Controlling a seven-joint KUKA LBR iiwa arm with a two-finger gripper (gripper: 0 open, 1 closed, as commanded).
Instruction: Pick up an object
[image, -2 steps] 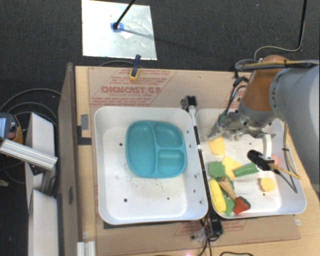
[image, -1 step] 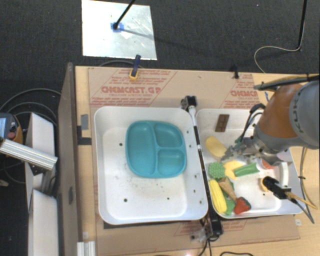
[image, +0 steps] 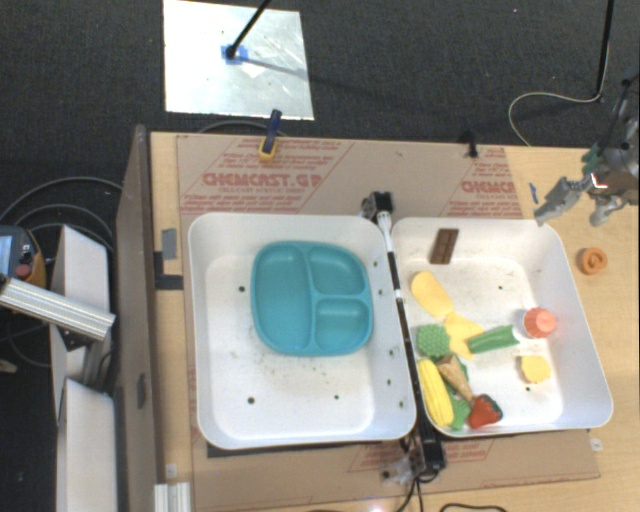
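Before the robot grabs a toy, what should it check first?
1. Toys are there to pick in the right white bin: ok.
2. Gripper is over that bin: not ok, it sits past the bin's far right corner.
3. Round pink toy lies apart from the others: ok.
4. Yellow corn cob has room around it: not ok, it is packed among other toys.
5. Gripper carries nothing: cannot tell.
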